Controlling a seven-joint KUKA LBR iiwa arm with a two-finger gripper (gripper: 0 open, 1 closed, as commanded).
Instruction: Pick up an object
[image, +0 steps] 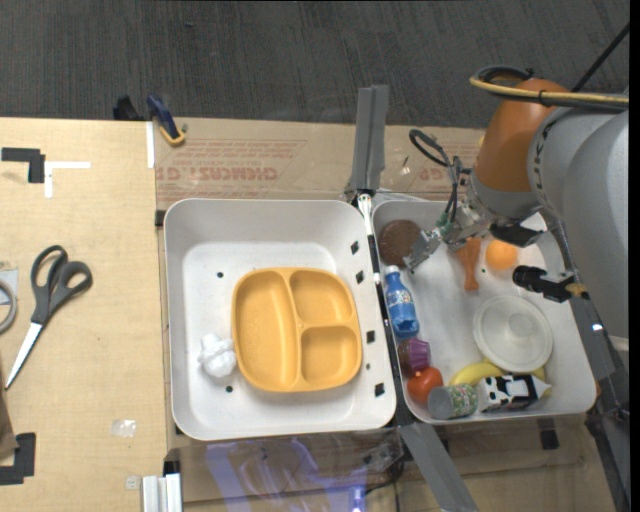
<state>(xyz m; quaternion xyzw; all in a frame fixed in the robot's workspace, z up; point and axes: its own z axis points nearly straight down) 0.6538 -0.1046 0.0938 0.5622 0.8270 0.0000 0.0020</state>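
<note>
My gripper (440, 240) hangs over the far part of the right bin (575, 400), between a brown round object (399, 240) on its left and an orange carrot-shaped toy (468, 263) on its right. An orange ball (500, 254) sits just beyond the carrot toy. Nothing can be seen held in the gripper. Nearer the front of the same bin lie a blue bottle (402, 306), a purple item (415, 353), a red tomato (425, 381), a small can (452, 401), a banana (478, 373), a black-and-white cow toy (510, 392) and a white round lid (513, 332).
The left bin (190, 240) holds a yellow divided plate (297, 328) and a crumpled white lump (215, 355). Scissors (45, 290) lie on the bench at the far left. The grey arm (590, 170) covers the right bin's far right corner.
</note>
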